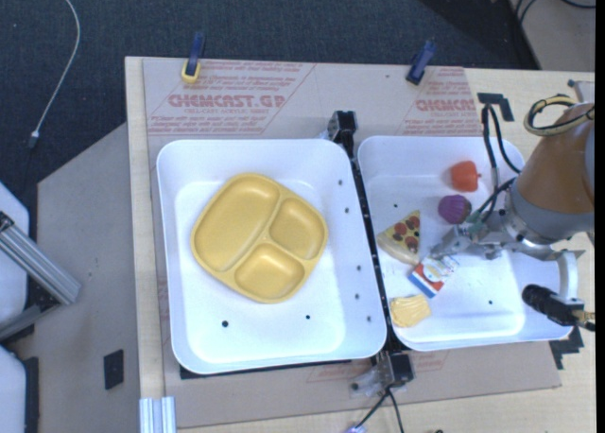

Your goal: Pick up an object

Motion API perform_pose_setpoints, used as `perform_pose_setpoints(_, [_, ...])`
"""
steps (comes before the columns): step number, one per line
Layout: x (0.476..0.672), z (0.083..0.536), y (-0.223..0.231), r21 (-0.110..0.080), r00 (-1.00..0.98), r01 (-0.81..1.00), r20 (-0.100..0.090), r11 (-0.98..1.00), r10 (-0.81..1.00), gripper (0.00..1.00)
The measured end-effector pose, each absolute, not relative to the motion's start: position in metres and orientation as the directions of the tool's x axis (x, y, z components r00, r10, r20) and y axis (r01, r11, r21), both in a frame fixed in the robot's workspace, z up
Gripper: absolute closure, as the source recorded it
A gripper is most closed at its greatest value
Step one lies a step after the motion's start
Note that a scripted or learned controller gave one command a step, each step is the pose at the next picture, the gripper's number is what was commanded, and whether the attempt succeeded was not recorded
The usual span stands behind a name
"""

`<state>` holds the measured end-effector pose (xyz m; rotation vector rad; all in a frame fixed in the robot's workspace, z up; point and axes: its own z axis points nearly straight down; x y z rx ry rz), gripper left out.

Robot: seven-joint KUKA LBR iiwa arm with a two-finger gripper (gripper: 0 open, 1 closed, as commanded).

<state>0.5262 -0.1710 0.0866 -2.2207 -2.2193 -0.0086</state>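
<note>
Down in the right bin, the claw sits low over the white floor, its metal tip among the small toys; whether it is clenched or released cannot be told from this angle, and nothing can be seen gripped in it. The grey arm with its orange band reaches in from the right edge of the bin. Just left of the claw lies a pizza slice, and just below it a small red, white and blue carton. A purple ball sits close above the claw, with an orange fruit beyond it near the bin's far wall. A yellow piece rests near the front left corner. The left bin holds a yellow divided plate, lying flat. Both bins stand side by side on the counter.
</note>
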Motion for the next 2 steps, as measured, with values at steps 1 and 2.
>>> perform_pose_setpoints(1, [0.528,0.101,-0.17,0.01,-0.002,1.0,0.004,0.002,1.0,1.0])
perform_pose_setpoints(2, [0.524,0.145,-0.173,0.005,0.0,1.0,-0.003,0.001,1.0,1.0])
